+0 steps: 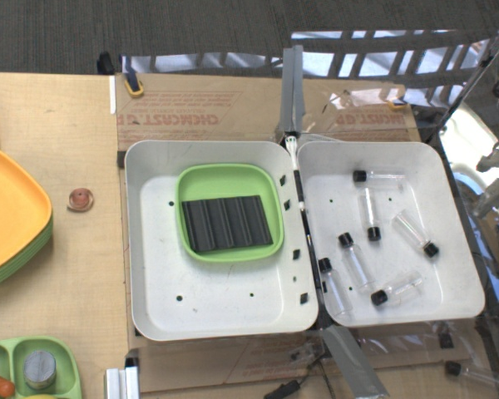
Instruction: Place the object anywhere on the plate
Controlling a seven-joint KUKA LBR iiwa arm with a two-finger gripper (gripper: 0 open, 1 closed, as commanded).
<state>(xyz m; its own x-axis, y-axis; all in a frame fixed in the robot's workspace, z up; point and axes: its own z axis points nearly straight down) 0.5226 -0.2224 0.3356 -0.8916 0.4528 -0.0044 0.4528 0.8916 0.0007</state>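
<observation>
A green square plate (229,183) lies in the left white bin (150,298). A dark ribbed rectangular piece (227,223) lies flat on the plate. In the right white bin (449,298) lie several clear tubes with black caps, among them one near the back (376,175), one upright in the middle (370,214), and one at the front (397,290).
Orange plates (8,214) are stacked at the left edge of the wooden bench. A small red knob (81,198) sits beside them. A green divided tray (33,368) holds items at the lower left. Cardboard lies under both bins.
</observation>
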